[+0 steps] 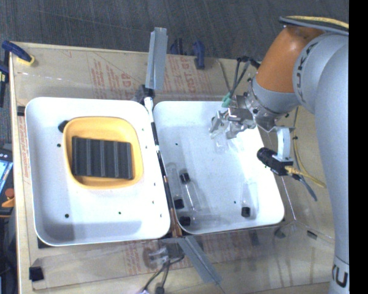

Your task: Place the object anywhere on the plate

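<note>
While the left bin [49, 219] holds a yellow plate [103, 152] with a dark ribbed centre, the right bin [214, 213] carries clear, hard-to-read objects [190, 195] near its front edge; the claw [228, 122] hangs over that bin's far right part; whether it is clenched or released cannot be told.

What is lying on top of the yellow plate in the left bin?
A dark ribbed rectangular object lies on the yellow plate, covering its middle; the plate surface beneath is hidden.
</note>
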Robot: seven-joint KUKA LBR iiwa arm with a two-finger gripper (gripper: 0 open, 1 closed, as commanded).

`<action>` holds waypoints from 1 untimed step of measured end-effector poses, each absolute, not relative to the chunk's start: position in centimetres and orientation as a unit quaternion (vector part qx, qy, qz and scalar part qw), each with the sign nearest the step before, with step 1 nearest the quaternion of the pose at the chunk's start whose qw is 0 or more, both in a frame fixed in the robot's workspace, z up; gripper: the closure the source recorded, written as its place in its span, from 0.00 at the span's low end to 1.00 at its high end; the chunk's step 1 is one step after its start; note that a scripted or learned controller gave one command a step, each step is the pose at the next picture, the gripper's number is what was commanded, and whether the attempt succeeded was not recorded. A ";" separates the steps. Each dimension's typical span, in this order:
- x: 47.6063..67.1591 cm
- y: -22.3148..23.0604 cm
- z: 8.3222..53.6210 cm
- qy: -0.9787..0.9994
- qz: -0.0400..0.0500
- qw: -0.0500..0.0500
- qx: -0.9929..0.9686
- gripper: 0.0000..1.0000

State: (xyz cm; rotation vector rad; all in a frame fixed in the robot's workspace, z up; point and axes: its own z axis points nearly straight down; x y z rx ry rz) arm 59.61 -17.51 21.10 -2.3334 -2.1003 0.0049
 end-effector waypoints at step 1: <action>61.1 -7.9 20.1 -0.749 0.001 0.003 -0.662 1.00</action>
